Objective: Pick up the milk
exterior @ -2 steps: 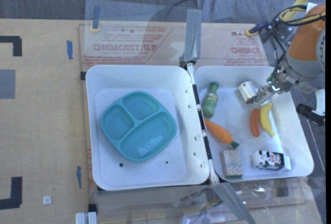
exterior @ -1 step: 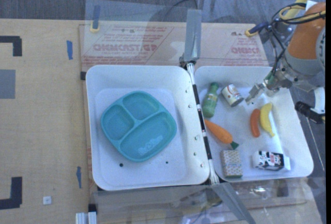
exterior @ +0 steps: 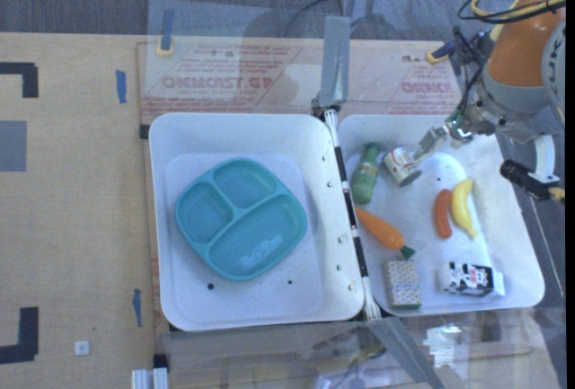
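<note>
Nearest us in the right bin [exterior: 526, 284] lies the milk [exterior: 469, 278], a small white carton with black cow patches, flat on its side by the near right corner and well apart from the end effector. Just left of it we see a tan speckled block [exterior: 403, 282], set against the near edge. Farther in, a carrot [exterior: 382, 229] lies at a slant near the divide between the bins, and a sausage [exterior: 443, 213] and banana [exterior: 463, 206] lie side by side toward the middle. Beyond those, a green bottle [exterior: 366, 172] stands next to the left wall, with a small can [exterior: 401, 166] just beside it. The left bin [exterior: 171, 145] holds one teal divided plate [exterior: 240, 217], its three compartments bare. At the far right corner of the right bin we find the end effector [exterior: 429, 143] over the can; we cannot tell how far open it is, or whether it grips anything.
</note>
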`<state>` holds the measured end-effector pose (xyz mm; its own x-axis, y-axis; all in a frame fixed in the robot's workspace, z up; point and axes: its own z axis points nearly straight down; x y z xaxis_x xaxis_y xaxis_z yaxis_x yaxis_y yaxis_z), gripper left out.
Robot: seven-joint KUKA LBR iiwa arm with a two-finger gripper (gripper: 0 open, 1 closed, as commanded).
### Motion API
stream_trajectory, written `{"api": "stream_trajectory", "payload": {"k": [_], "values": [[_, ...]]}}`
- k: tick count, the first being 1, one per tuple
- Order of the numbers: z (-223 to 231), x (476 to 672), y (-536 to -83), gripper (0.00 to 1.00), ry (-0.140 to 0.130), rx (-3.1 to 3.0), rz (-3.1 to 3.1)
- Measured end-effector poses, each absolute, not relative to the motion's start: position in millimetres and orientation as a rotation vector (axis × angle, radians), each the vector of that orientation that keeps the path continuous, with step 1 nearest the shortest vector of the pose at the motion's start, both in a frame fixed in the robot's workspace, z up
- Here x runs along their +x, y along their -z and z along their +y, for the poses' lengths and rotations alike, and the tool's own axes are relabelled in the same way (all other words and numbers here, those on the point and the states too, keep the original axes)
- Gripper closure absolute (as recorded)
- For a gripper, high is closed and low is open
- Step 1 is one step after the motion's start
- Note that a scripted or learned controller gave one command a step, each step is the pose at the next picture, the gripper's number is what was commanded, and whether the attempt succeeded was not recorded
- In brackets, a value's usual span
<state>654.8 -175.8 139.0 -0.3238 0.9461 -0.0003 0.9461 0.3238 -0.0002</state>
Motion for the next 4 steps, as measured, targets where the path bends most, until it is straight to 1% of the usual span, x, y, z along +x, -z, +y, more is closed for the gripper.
{"api": "stream_trajectory", "payload": {"k": [1, 2, 3, 4], "values": [[-138, 667.9, -89, 0.0, 0.007, 1.789, 2.573], [-156, 668.3, -213, 0.0, 0.0, 1.787, 2.581], [-187, 632.9, -205, 0.0, 0.0, 1.541, 2.736], [-157, 616.6, -94, 0.0, -0.002, 1.591, 2.705]]}}
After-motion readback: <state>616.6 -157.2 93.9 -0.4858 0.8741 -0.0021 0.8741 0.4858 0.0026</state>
